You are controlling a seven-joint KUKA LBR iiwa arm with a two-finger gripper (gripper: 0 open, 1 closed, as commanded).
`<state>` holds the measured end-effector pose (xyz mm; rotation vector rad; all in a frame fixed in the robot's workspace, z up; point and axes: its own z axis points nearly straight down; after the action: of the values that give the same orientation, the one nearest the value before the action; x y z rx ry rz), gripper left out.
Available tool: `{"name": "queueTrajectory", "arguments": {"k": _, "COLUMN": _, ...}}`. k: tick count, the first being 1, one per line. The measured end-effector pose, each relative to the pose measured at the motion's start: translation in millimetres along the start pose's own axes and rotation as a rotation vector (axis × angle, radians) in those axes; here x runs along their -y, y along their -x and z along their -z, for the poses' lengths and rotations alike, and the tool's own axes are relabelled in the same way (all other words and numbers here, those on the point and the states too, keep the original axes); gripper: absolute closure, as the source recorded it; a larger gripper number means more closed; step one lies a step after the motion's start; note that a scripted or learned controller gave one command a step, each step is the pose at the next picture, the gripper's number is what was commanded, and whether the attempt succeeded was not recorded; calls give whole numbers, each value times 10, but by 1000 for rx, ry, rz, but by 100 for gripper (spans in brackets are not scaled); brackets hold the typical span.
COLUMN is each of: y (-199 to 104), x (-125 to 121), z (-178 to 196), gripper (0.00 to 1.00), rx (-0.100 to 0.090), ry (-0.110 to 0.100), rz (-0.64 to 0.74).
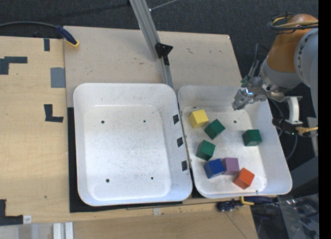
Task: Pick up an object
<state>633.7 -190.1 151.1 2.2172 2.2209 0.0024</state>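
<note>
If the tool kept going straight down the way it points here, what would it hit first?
Probably bare floor of the right bin. The tool hangs over that bin's upper right part, and the nearest green cube and the yellow cube lie off to its left. Depth is hard to judge.

There is 1 camera here, fixed high over the bench [129, 51] and tilted so it looks down at a slant, not straight down. It sits far enough back to take in both white bins whole, with the left bin [83, 145] near the middle of the picture. Measured from that bin, the right bin [274, 165] lies directly beside it toward the picture's right, a strip of dark floor [62, 0] runs beyond it along the top edge, and bare bench top spreads out to its left. The arm [292, 51] comes in past the right bin, cut off by the frame's right side.
</note>
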Motion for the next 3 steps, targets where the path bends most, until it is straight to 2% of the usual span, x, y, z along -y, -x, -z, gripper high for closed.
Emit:
{"name": "queueTrajectory", "arguments": {"k": 1, "y": 9, "x": -101, "z": 478, "gripper": 100, "rx": 0, "ry": 1, "rz": 1}}
{"name": "queueTrajectory", "arguments": {"k": 3, "y": -35, "x": -129, "z": 1280, "gripper": 100, "rx": 0, "ry": 0, "rz": 1}}
